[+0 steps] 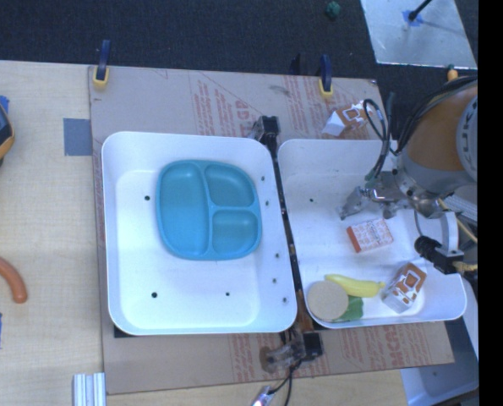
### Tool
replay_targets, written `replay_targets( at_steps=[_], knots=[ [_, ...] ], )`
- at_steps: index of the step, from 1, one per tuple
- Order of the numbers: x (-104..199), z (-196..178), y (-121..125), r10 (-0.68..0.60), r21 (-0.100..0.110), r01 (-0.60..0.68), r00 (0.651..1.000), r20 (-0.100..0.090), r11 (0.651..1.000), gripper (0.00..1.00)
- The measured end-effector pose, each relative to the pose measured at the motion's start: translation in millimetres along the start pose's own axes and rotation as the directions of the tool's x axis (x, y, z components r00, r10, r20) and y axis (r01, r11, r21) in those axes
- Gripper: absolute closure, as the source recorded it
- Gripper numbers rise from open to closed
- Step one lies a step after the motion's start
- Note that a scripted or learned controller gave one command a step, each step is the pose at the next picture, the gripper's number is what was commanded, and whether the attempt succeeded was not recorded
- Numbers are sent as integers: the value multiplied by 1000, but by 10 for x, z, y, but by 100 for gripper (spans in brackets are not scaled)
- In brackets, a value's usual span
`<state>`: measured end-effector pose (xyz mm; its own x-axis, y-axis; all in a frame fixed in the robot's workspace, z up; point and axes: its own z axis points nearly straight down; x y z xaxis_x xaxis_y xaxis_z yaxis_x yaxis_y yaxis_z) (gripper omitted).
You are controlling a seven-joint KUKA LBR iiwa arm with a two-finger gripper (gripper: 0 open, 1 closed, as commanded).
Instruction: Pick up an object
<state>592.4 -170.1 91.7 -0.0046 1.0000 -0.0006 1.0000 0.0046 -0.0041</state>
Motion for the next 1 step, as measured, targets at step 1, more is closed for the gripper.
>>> replay_targets(
  at_steps=[1],
  knots=[
    [-325,-158,268,2,-3,-2,1000,0,1000,0]
  ],
)
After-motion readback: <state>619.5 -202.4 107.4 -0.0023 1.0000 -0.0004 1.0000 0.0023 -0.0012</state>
